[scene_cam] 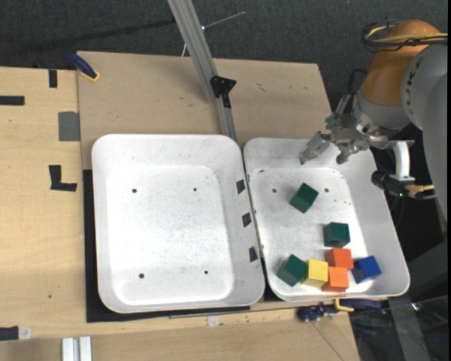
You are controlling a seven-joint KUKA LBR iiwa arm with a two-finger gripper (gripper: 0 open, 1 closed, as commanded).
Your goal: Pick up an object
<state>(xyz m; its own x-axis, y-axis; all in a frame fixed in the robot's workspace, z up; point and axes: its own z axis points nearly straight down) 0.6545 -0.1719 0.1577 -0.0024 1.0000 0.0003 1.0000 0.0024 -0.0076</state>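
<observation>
Currently the tool (pixel 328 148) hangs over the upper rim of the right bin (pixel 376 201), in the upper right of the frame, at the end of the grey arm (pixel 428 89) with its orange band (pixel 395 66). Its two fingers (pixel 310 151) are spread apart, with nothing between them.

All the blocks lie in the right bin. A dark green block (pixel 304 198) sits alone near the bin's middle, below and slightly left of the tool and apart from it. Another dark green block (pixel 336 234) lies lower and further right. Just beneath it, in the bin's lower part, a cluster is packed closely: a green block (pixel 292 269) at the left, a yellow block (pixel 317 270) touching its right side, an orange block (pixel 337 277) beside the yellow one, a second orange-red block (pixel 341 258) just above that, and a blue block (pixel 367 268) at the right end.

Left of centre sits the left bin (pixel 105 201), its white floor speckled and marked by a few dark dots. Both bins rest side by side on the tan bench (pixel 135 89). A grey metal pole (pixel 195 32) slants down from the top of the frame to the gap between the bins.
</observation>
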